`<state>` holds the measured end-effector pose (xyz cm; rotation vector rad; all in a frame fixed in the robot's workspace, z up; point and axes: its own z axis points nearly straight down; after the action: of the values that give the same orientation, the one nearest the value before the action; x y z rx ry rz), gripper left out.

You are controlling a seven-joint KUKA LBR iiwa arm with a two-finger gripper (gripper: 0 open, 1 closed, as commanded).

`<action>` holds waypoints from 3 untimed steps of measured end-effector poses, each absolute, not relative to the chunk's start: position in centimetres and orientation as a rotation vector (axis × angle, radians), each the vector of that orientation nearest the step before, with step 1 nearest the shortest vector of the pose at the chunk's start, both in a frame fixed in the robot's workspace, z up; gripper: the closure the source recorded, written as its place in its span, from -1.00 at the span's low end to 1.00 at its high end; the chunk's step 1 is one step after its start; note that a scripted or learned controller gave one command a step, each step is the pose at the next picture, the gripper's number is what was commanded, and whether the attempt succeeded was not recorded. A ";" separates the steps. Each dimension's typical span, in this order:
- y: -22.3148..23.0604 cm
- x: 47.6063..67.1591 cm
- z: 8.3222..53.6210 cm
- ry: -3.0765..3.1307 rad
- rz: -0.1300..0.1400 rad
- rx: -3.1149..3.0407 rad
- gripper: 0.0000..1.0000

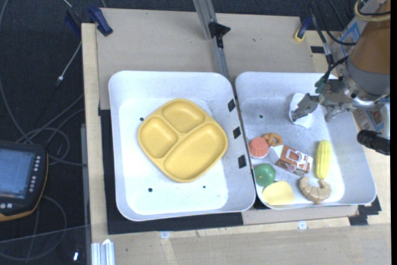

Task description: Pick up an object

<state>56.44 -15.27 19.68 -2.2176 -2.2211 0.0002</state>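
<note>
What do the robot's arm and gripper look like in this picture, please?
The arm is thick and rounded, with an orange band above a grey wrist section. The gripper is grey metal with dark fingers. Black cables run alongside the arm.

Robotics lab: clamped bench (155,40), loose cables (37,71), teach pendant (18,180).

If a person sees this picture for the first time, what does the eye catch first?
Probably the big yellow three-compartment plastic tray, alone in the left white bin. Next, the small colourful toy foods grouped at the near end of the right white bin, such as the yellow corn cob, with the gripper above them.
</note>
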 end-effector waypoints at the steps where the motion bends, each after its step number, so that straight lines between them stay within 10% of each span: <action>1: -15.3 56.5 19.7 -2.221 -0.001 -2.219 -1.00; 3: -14.9 55.4 9.1 -2.219 0.001 -2.221 -1.00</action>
<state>55.40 -14.93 9.11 -2.2212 -2.2192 0.0007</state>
